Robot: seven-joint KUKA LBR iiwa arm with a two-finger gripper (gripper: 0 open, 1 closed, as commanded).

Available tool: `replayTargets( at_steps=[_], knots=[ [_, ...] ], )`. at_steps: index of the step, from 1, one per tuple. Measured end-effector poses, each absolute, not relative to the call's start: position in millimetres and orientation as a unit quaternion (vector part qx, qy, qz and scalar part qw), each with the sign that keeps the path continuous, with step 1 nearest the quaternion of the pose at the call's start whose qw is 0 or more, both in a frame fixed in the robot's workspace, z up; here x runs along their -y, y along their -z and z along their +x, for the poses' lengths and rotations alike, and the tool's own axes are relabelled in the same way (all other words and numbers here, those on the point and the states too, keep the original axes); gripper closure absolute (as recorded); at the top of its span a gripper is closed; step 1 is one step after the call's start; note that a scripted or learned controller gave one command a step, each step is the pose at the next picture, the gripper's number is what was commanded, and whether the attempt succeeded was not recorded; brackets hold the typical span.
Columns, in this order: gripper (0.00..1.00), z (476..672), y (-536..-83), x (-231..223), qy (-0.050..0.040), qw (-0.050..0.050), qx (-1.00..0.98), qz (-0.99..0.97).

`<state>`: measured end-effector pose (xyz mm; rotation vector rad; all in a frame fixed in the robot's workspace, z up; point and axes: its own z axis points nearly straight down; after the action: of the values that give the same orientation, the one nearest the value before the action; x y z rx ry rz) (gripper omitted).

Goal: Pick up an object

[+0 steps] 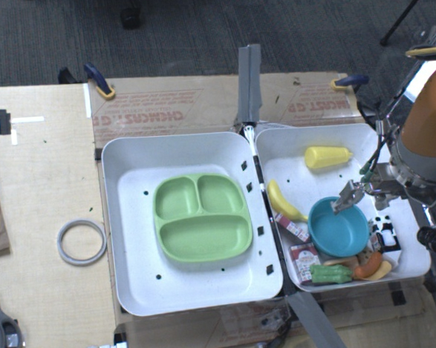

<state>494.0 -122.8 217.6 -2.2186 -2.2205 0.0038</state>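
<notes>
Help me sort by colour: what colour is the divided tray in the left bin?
Light green; the divided tray shows in the camera view.

Fixed overhead camera, slanted, both bins [125, 235]

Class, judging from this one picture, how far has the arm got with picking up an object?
Done: the gripper has reached the right bin, at the blue bowl's rim. In hand: nothing visibly lifted; the bowl sits in the bin among the banana and other items. Left: the grasp itself and the lift. The green tray lies in the left bin.
</notes>
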Motion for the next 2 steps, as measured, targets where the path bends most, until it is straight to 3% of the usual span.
replayTargets(
  at_steps=[1, 2],
  knots=[
    [0.00, 539.7, -103.6, 97.9, -0.0012, 0.001, 0.747, -0.665],
    [1.00, 539.8, -112.5, 99.5, -0.0014, 0.001, 0.745, -0.667]
  ],
)
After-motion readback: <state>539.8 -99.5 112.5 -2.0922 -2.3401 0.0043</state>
